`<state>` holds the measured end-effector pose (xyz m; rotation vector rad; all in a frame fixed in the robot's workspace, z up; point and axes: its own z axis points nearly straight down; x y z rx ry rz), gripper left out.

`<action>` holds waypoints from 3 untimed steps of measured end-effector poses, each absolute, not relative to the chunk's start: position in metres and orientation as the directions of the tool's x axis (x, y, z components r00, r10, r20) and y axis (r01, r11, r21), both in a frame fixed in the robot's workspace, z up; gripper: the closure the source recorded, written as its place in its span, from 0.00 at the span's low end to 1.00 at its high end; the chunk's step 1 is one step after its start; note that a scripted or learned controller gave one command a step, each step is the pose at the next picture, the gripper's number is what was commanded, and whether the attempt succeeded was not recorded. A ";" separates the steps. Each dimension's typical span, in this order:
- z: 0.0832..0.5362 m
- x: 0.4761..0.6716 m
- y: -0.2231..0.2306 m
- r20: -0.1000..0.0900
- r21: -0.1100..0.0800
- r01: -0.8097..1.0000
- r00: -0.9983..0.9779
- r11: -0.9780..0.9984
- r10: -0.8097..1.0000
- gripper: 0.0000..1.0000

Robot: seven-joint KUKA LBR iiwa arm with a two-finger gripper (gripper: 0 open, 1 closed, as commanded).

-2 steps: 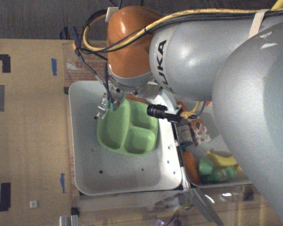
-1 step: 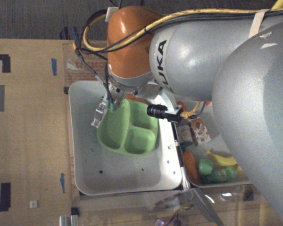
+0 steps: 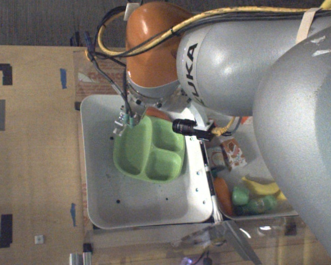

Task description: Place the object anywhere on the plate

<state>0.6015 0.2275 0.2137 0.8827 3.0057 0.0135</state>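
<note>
The green plate [image 3: 149, 150], a sectioned tray with three compartments, lies in the left bin [image 3: 99, 164], toward that bin's upper right, and the end effector [image 3: 124, 120] sits at the plate's upper left rim, low under the orange band of the arm [image 3: 237, 65]; whether it is wide, narrow or carrying anything I cannot tell, since the wrist hides that part. A sliver of orange [image 3: 157, 114] shows just above the plate's top edge, tucked beneath the wrist, and it may be the object to be placed, though too little shows to name it. If it is like the toy food in the right bin [image 3: 254, 211], right of the plate, namely a carrot [image 3: 223, 191], a banana [image 3: 260, 186], a green piece [image 3: 241, 195] and a small carton [image 3: 233, 153], it is probably light, hard plastic, smooth and somewhat slippery, not fragile, and best taken across its narrow middle. The plate looks light and stiff, with raised ribs between sections, so a rounded piece should settle in a compartment rather than roll off. Left of and below the plate the bin floor is bare white, with low walls; beyond it the table [image 3: 33, 148] is plain brown board with blue tape marks [image 3: 63, 77]. Room right of the plate is tight, crowded by the arm and a black fitting [image 3: 185, 127]
</note>
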 end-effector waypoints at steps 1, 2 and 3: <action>0.218 0.574 0.223 -0.001 0.002 0.513 -0.858 0.858 0.513 1.00; 0.216 0.564 0.224 0.000 0.002 0.540 -0.842 0.842 0.540 1.00; 0.114 0.514 0.213 0.004 0.002 0.368 -0.930 0.930 0.368 1.00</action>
